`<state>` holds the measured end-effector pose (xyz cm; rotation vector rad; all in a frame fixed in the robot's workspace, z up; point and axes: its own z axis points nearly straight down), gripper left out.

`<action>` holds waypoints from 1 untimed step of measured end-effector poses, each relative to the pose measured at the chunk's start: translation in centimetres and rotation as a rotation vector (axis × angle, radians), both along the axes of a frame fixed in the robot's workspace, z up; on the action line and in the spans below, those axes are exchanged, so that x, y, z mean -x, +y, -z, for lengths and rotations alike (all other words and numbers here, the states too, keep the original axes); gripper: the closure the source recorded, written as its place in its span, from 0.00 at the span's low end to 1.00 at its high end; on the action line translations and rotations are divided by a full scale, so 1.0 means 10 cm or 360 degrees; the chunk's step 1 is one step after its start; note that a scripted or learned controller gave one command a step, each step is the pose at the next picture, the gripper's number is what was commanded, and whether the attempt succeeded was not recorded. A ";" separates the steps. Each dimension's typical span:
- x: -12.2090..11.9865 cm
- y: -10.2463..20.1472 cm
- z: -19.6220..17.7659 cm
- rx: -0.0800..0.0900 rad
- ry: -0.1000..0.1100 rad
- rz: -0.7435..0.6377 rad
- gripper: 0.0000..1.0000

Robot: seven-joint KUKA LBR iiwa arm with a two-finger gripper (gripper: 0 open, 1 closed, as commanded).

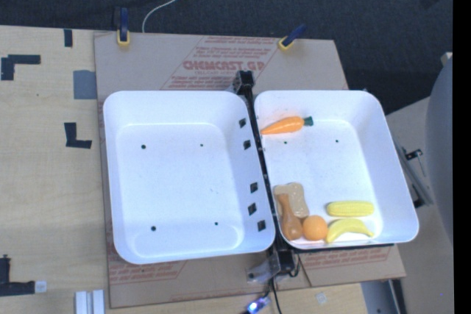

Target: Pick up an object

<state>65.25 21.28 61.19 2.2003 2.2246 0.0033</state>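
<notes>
Yellow curved plastic banana (pixel 349 230) lies closest to us, in the near right corner of the right shallow white plastic bin (pixel 384 121). It nearly touches a small round orange ball (pixel 315 228) on its left. Just behind the banana we see a second yellow piece, a short straight stick with rounded ends (pixel 349 209), lying crosswise. Left of the ball, against the bin's inner wall, sits a tan and brown toy piece (pixel 290 207), pale and blocky at its far end and darker brown at its near end. We cannot tell whether it is one thing or two pressed together.

Far from that cluster, near the back left of the same bin, an orange plastic carrot with a green tip (pixel 283 126) lies on its side, with the tip pointing right. By our count the right bin holds five toys: two yellow, two orange and one tan-brown. All of them rest loose on the bin floor.

The left shallow white plastic bin (pixel 176 173) shows its bare floor with four small dark dots. Between the two bins runs a dark seam with a row of small black clips (pixel 254 158).

Both bins stand on a brown cardboard sheet with red print (pixel 213 62), held at its back edge by two clamps (pixel 122 33). The sheet lies on the pale wooden counter (pixel 37 99), which carries a few black tape marks. How the jaws stand we cannot tell.
</notes>
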 end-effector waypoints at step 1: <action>-0.01 0.01 -0.10 -0.0003 -0.0019 0.0003 1.00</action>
